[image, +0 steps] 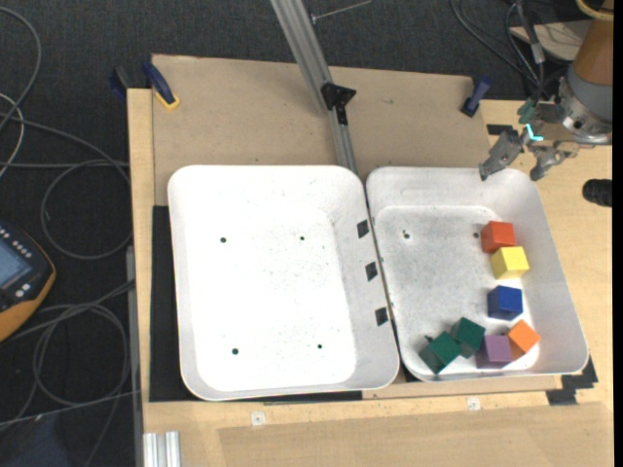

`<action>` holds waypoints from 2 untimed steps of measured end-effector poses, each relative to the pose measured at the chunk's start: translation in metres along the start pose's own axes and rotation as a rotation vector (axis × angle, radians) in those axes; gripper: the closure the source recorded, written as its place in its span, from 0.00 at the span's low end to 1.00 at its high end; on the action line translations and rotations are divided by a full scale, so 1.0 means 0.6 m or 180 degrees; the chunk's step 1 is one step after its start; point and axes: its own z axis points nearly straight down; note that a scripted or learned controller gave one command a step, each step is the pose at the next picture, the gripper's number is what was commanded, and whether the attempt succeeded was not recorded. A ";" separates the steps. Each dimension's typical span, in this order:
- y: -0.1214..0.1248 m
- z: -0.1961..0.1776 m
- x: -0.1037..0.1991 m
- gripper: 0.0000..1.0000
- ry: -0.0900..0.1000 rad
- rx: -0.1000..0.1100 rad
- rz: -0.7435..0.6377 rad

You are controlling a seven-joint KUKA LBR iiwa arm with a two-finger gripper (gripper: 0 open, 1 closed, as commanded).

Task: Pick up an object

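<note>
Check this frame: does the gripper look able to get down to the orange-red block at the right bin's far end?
Probably yes. The gripper, fingers spread, hangs above the right bin's far rim, and the orange-red block lies just below with nothing over it. The yellow block touching its near side may crowd one finger.

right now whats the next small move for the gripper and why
Probably bring the open gripper toward the camera and lower it over the red block. It hangs above the right bin's far rim holding nothing, and that block lies nearest, clear of the others on its far side.
</note>
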 end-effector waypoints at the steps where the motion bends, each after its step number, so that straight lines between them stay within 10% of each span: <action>1: 0.002 -0.005 0.000 0.00 -0.0006 -0.0013 -0.0005; 2: 0.013 0.087 0.014 0.00 0.0000 0.0002 -0.0005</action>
